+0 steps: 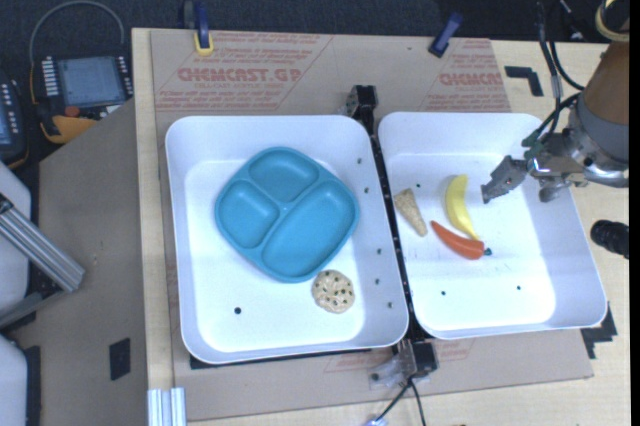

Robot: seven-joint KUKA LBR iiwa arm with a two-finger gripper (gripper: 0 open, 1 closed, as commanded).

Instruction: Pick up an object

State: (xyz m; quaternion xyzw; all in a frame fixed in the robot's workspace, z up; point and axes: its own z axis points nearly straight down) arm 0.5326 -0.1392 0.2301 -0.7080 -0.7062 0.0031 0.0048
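In the right bin a yellow banana lies upright in the picture, with a red-orange chili pepper just below it and a tan wedge-shaped piece to their left. My gripper hangs over the right bin's upper right part, just right of the banana and apart from it. Its two dark fingers stand spread, with only the white bin floor between them.
The left bin holds a blue divided plate and a speckled cookie below it. The grey arm comes in from the right edge. A black divider runs between the two bins.
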